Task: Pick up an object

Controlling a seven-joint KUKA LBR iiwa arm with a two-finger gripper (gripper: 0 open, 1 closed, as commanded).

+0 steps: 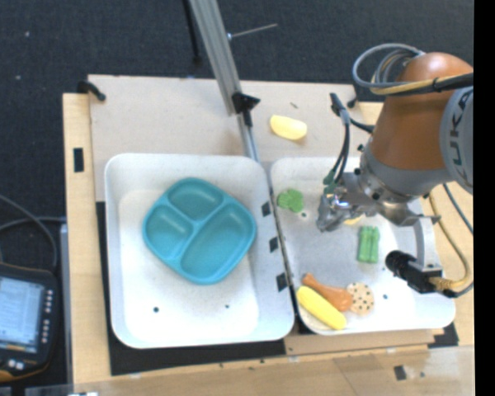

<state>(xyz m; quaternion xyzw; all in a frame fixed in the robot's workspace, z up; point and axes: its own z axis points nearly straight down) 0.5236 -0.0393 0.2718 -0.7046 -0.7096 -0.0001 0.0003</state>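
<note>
Gripper (330, 215) poised low over right bin (412, 308), between green round piece (290, 200) and green block (368, 244); finger state cannot be told.

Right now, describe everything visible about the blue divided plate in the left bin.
The blue divided plate is a teal, rounded-square dish that looks like moulded plastic. Raised ridges split it into three compartments: two smaller ones toward the far side and one larger one nearer the camera. It lies flat and right side up, turned at an angle to the bin's edges, on the floor of the left white bin, roughly central. Nothing sits in it and nothing else touches it.
</note>
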